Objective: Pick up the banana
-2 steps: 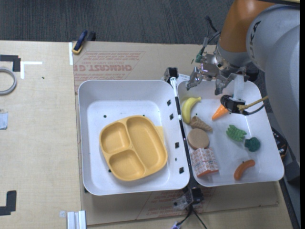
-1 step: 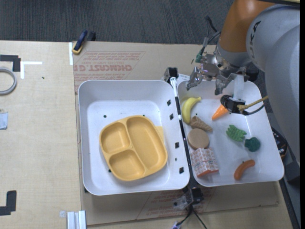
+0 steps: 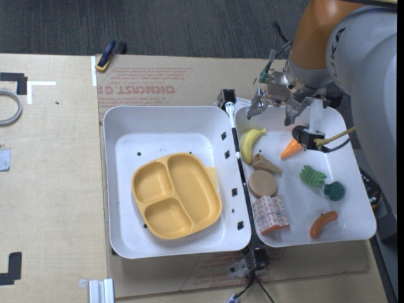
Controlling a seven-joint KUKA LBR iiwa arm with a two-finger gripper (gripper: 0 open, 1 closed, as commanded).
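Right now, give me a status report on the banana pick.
Gripper open, above right bin's far end, holding nothing. Banana lies free below it, by the divider. Cone-shaped piece lies at the banana's near end.

Lighting: bright, even, from overhead. Shadows soft, short, w/ faint ones inside white bins (image 3: 113, 188). Mild glare on bin walls. Focus sharp mid-frame; arm (image 3: 363, 55) slightly soft at right.

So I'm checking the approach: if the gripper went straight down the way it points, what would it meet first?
Probably bare floor of the right bin, just beyond the banana. The gripper hangs slightly off the banana's far tip, though depth is unclear.
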